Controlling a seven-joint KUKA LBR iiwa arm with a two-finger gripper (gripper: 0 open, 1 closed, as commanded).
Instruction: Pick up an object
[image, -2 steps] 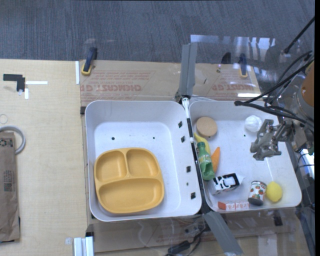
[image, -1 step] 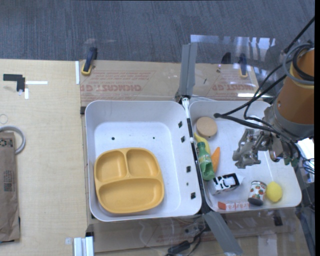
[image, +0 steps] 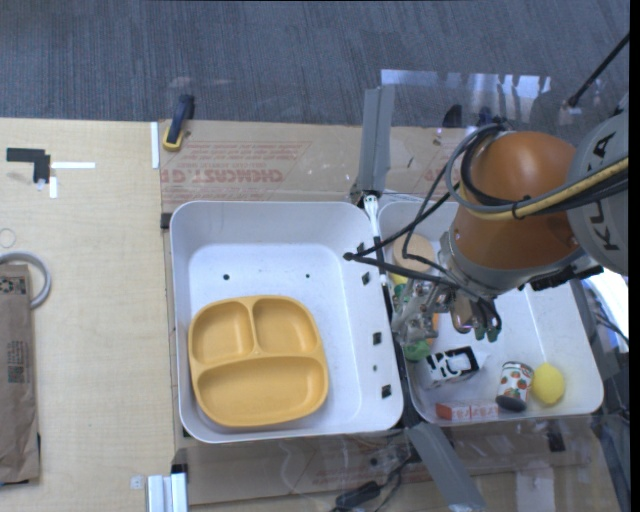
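Yellow lemon (image: 548, 384) beside small patterned can (image: 514, 386), near right bin's (image: 590, 390) front corner.

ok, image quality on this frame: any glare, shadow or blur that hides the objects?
Camera view: lighting is even and focus sharp on the yellow divided plate. The clear panel behind the bins catches reflections. The arm covers part of the right bin, and the gripper sits in cable clutter. The lemon and small can read cleanly.

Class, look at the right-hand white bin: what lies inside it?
Inside the right bin lie a yellow lemon-like ball, a small can and a black-and-white item. The arm covers the bin's far part.
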